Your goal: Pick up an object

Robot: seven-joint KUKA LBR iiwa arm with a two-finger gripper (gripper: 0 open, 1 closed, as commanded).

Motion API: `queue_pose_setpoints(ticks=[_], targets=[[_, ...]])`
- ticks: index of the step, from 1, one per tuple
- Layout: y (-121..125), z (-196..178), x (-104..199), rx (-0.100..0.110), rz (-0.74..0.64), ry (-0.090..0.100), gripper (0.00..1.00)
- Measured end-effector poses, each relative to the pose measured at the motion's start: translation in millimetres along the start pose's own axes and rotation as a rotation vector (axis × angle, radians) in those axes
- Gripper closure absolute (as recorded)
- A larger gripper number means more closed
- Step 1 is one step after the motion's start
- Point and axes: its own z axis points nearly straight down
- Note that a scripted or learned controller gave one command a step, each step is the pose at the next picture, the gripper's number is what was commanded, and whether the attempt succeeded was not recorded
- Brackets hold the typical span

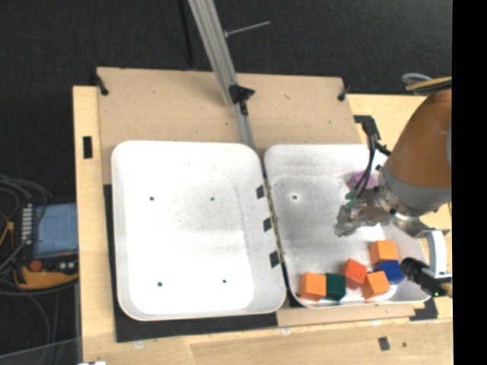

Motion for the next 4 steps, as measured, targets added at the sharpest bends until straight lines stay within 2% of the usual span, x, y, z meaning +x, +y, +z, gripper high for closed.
queue_pose_setpoints(ticks=[1, 3, 4], targets=[[1.0, 6.7, 49.3, 0.000, 0.000, 0.000, 1.00], [1.0, -17.9, 158.1, -0.002, -0.004, 0.003, 1.00], [6.8, -9.4, 206.4, 0.001, -0.001, 0.001, 1.00]])
